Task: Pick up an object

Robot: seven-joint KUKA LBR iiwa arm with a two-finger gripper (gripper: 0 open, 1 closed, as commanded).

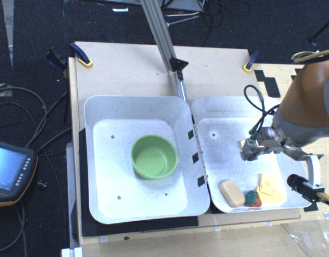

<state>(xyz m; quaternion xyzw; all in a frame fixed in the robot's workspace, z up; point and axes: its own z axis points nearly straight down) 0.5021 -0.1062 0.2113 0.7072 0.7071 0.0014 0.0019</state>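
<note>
1. Green bowl (154, 157): round, plain light green, upright with its mouth open to my camera; I see it near the middle of the left bin (100, 122), apart from the walls
2. Tan oblong block (232, 193): rounded, lying flat near the front edge of the right bin (218, 116)
3. Small green and red item (253, 198): just beside the block; I cannot make out its shape
4. Pale yellow piece (270, 189): flat, irregular, just beside the small item, in the front right corner

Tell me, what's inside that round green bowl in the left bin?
Nothing shows inside the round green plastic bowl: its smooth green floor is in view. Its near inner wall is hidden by the rim, as is the bin floor beneath.
</note>
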